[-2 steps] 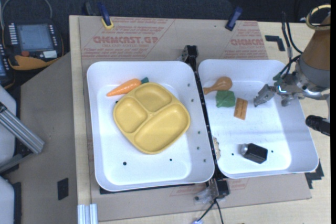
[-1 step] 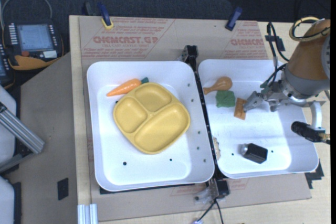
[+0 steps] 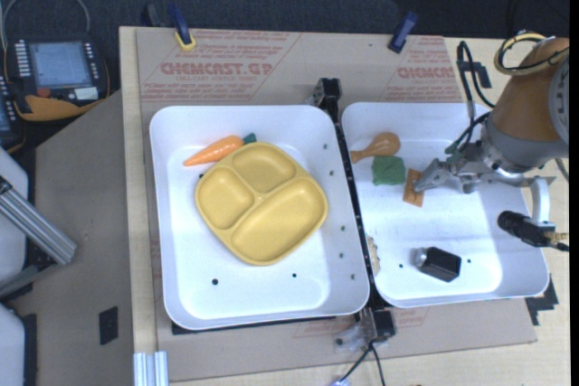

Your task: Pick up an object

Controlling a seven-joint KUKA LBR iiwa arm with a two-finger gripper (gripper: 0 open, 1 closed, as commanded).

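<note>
In the right bin lie a tan drumstick-shaped toy, a green block, a small orange-brown piece and a black and grey object. My gripper reaches in from the right and hangs low over the bin's middle. Its tip is right against the orange-brown piece and just right of the green block. Whether it holds that piece is not visible. The left bin holds a yellow divided plate with an orange carrot at its upper left edge.
The grey arm with its orange band covers the right bin's upper right corner. A black part juts over that bin's right side. Cables run above the arm. A dark divider separates the bins.
</note>
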